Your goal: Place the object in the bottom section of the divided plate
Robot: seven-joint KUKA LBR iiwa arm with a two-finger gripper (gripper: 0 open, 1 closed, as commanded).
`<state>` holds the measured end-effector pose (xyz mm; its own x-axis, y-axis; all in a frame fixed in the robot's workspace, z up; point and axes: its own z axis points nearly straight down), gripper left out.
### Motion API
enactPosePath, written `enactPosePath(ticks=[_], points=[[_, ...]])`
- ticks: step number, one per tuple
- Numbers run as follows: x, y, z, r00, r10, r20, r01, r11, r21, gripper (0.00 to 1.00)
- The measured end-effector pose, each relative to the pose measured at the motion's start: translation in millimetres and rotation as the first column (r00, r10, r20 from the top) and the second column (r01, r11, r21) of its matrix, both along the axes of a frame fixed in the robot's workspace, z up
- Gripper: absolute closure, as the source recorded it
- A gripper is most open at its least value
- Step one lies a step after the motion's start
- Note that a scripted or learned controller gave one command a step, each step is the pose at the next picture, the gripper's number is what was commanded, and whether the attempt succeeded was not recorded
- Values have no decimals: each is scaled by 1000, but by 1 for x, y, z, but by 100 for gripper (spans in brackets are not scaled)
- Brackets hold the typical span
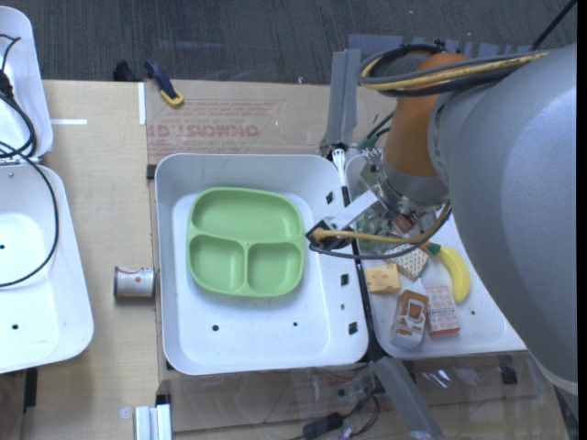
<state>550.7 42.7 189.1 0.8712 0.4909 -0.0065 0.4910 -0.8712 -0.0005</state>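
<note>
Nothing lies in the divided plate (246, 241) yet; right of it, the end effector (390, 216) hovers over the banana (456, 271), its grip seemingly hidden.

From my remote station, I see the green three-section plastic plate (246, 241) lying in the left white bin (266, 337). In the right white bin (477, 333), a yellow banana (455, 272) lies right of a cracker (412, 264) and cheese block (383, 278), with two small cartons (426, 314) below them.
</note>
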Motion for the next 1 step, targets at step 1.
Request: enactPosePath(ticks=[1], points=[[-4, 82, 27, 999, -51, 2, 51, 999, 0, 100]])
